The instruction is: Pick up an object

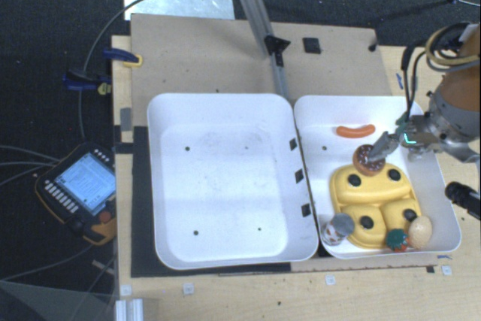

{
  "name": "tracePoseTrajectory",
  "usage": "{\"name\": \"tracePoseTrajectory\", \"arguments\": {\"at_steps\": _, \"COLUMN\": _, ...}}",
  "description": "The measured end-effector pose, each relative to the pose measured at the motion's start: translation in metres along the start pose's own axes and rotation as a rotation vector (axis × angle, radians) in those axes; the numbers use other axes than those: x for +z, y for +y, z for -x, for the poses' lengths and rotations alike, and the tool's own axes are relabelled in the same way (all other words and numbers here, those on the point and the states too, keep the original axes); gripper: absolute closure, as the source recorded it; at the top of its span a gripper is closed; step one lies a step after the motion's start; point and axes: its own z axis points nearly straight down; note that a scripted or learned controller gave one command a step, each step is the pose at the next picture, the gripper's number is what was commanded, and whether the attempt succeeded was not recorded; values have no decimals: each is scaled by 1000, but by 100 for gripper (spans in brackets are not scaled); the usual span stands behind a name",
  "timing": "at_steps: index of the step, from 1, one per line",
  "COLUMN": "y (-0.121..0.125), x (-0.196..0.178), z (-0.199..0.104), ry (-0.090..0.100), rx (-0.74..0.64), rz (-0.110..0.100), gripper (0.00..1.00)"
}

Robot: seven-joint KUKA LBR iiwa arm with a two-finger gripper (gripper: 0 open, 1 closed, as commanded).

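My gripper [378,149] reaches in from the right over the right bin [316,116], its tip right at a brown sprinkled doughnut [367,160]. The doughnut sits at the top edge of a yellow moulded toy [373,192] with dark holes. Whether the doughnut is gripped is not visible. Behind it, an orange sausage [355,131] lies on the bin floor. Along the front of the bin are a grey round object [340,225], a green and red piece [397,239] and a beige egg [419,231].
The left bin [218,184] stands beside the right one, with black clips along the shared wall. A slanted metal pole [255,4] crosses the back of the bench. A teach pendant [79,188] lies off the bench at the left.
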Motion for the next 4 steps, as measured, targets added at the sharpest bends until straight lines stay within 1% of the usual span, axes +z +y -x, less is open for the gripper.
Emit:
{"name": "tracePoseTrajectory", "arguments": {"at_steps": 1, "y": 1, "x": -1, "z": 0, "ry": 0, "rx": 0, "rz": 2, "gripper": 0}}
{"name": "tracePoseTrajectory", "arguments": {"at_steps": 2, "y": 6, "x": 43, "z": 4, "ry": -1, "rx": 3, "rz": 0, "gripper": 0}}
{"name": "tracePoseTrajectory", "arguments": {"at_steps": 3, "y": -1, "x": 88, "z": 7, "ry": 0, "rx": 3, "rz": -2, "gripper": 0}}
{"name": "tracePoseTrajectory", "arguments": {"at_steps": 4, "y": 3, "x": 119, "z": 2, "ry": 0, "rx": -5, "rz": 18, "gripper": 0}}
